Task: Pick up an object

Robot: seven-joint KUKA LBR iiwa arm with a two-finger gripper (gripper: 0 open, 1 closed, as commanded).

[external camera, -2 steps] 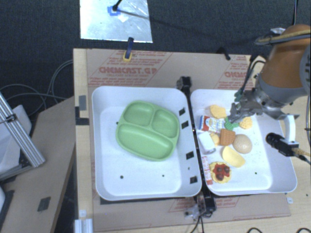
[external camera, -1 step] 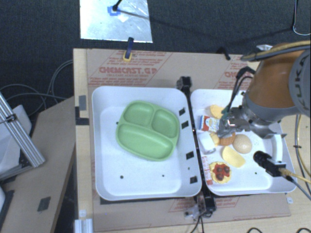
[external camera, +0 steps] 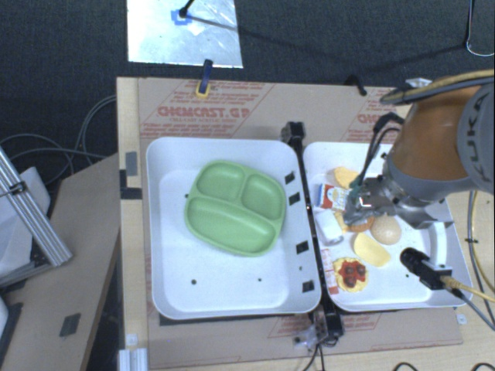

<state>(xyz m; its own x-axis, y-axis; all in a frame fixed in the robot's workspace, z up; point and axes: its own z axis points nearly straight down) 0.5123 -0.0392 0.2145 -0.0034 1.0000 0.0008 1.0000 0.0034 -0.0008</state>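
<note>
Seeing the grey arm's pincer (external camera: 360, 204) low over the right-hand shallow white bin (external camera: 402, 292), and we can't tell if it's wide, narrow or holding anything: its tip is small and dark against the clutter. The candidate objects all sit around it. A brownish flat piece (external camera: 354, 224) is directly under it, partly hidden. A pale beige egg-shaped object (external camera: 385, 229) sits just below it and toward the view's right, with a flat yellow chip-like piece (external camera: 371, 250) just below the egg shape. A round yellow item with red topping (external camera: 352, 274) is further down, near the bin's front wall. A red-and-white packet (external camera: 330, 198) lies just beside the pincer on the view's left, and a small yellow lump (external camera: 344, 178) is up and left of it. Well apart to the view's left, in the other shallow white bin (external camera: 166, 284), we see a light green divided plastic plate (external camera: 234, 207) lying flat.
</note>
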